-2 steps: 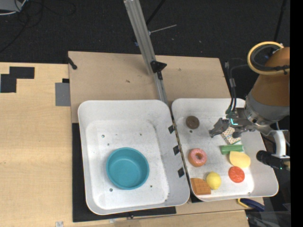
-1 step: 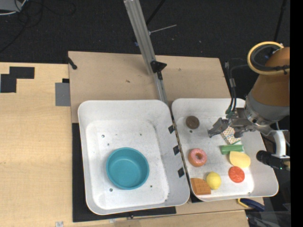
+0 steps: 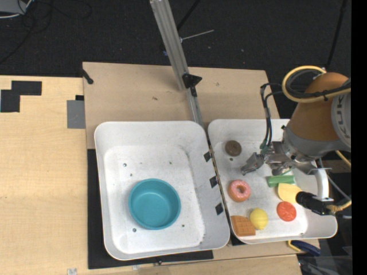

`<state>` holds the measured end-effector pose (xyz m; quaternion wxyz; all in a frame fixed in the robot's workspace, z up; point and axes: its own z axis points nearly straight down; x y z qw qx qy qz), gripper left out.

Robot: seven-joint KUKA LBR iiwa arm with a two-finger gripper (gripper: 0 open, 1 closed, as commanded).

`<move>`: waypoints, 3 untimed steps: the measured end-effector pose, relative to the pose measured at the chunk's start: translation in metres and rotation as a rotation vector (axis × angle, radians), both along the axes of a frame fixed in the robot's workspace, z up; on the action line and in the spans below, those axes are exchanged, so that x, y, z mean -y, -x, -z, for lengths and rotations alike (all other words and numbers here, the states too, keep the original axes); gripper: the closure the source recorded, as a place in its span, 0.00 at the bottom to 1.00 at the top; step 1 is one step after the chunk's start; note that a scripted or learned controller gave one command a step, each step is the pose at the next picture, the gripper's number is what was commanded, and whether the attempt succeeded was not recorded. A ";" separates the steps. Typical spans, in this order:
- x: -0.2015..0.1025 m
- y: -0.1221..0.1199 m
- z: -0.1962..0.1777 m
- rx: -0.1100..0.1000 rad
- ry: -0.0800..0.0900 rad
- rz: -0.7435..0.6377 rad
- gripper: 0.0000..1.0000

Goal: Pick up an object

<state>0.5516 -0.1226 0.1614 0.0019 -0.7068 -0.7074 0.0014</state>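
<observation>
Pincer (image 3: 269, 166) – grip state unclear | green block (image 3: 280, 180), pink donut (image 3: 239, 190) – nearby

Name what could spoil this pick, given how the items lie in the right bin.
1. The pincer hovers among close-packed items: the green piece and pink donut lie close, so it may nudge either.
2. The yellow piece touches the red ball; a grab could shift both.

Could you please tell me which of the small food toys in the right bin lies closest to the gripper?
The green piece: it sits just below the gripper, nearer than the pink doughnut, brown disc or red ball.
</observation>
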 end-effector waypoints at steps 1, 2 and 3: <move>-0.005 0.008 0.047 0.003 0.000 0.000 0.00; -0.006 0.004 0.064 0.016 0.000 -0.001 0.00; -0.006 0.002 0.052 0.022 0.001 -0.001 1.00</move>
